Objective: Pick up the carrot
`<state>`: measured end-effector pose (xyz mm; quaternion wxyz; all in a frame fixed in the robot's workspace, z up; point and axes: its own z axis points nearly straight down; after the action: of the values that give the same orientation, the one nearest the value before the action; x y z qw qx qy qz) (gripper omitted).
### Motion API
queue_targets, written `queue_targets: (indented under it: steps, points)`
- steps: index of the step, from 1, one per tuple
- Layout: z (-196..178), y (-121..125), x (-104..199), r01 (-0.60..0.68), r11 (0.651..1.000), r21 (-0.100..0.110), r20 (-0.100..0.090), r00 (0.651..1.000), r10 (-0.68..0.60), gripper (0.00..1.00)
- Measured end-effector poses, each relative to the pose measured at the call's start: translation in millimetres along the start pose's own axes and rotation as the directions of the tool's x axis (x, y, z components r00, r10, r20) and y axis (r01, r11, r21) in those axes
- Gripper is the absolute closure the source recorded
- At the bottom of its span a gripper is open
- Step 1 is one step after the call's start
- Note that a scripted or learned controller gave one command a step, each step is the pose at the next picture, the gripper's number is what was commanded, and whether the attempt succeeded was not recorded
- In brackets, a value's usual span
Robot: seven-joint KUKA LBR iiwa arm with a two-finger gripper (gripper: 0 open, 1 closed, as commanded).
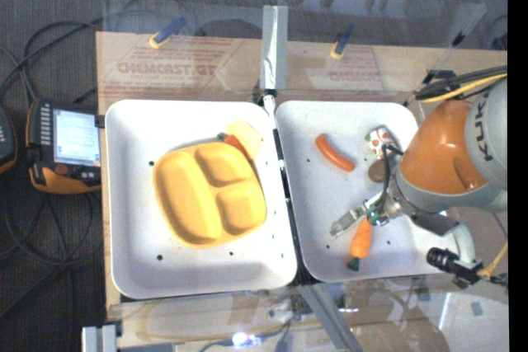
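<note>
Lying near the middle of the right bin (318, 260): an orange-red sausage (334, 152), slanted, well apart from the carrot (360, 241) and toward the far wall from it. Farther right at the same depth, a small white and red thing (378, 140), partly hidden by the arm (445, 157), too small to name. Between sausage and carrot, bare white floor. Directly over the carrot's thick end, the gripper (371, 214), hanging from the orange band of the arm and covering the right part of the bin.

Small, orange, tapered, with a dark green stub at the end nearest the front wall. Set close to that front wall, right of centre in the right bin, tilted so the thick end points up toward the gripper. Touching or nearly touching the fingers (351, 220) at its top; whether gripped, not clear. One metallic finger stretched out leftward from the carrot's top, lying low over the bin floor; clenched or released, impossible to tell.

In the left bin (132, 260), just beside the right bin across a dark seam: a yellow divided plate (210, 194) with three compartments, turned at a slant, near the centre. Tucked behind its far right edge, a pale orange piece (241, 136) with a red strip. Both bins resting on a wooden table (181, 66).
</note>
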<state>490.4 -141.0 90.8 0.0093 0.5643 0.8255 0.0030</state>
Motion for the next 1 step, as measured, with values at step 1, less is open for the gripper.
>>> queue_targets:
  steps: [1]
  points:
    - [-9.7, 2.3, -0.7, 0.000, 1.000, -0.004, 0.000, 1.000, 0.000, 1.00]
